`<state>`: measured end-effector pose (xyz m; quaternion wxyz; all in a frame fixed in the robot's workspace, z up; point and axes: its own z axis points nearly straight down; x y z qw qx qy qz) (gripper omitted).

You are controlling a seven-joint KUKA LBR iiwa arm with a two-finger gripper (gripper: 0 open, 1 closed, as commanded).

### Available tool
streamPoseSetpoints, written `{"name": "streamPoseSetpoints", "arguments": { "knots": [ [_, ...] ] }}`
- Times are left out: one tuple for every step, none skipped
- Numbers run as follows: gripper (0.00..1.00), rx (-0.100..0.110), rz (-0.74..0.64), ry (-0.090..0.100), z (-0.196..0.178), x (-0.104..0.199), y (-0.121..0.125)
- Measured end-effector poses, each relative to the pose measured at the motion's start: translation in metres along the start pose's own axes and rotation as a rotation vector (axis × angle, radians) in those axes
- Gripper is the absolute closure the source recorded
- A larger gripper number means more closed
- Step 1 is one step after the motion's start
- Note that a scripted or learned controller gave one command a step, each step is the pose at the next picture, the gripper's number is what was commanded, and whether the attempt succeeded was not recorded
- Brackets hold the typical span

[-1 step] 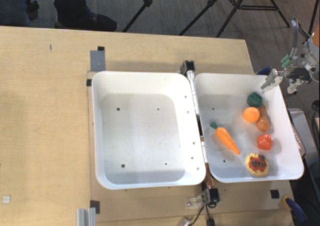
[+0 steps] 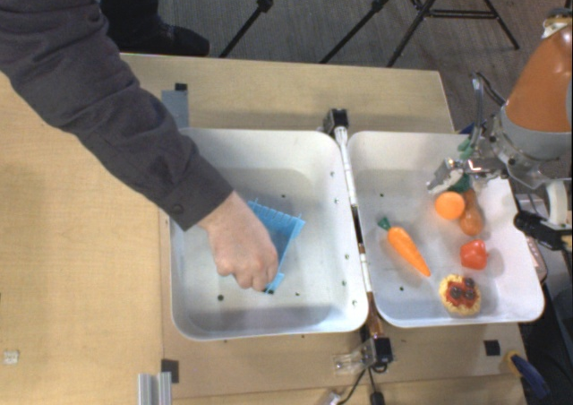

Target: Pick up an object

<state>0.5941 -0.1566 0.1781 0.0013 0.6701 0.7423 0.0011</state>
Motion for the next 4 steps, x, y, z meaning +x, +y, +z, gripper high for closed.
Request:
{"name": "streamPoseSetpoints", "arguments": {
  "knots": [
    [0.0,-0.003,0.067,-0.001,0.082,-0.024,-0.002],
    [0.0,-0.011,-0.077,0.009,0.087,-0.039,0.011],
    [1.0,-0.019,-0.075,-0.004,0.074,-0.045,0.012],
    [1.0,-0.006,-0.059,-0.002,-0.014,0.001,0.043]
  ]
}}
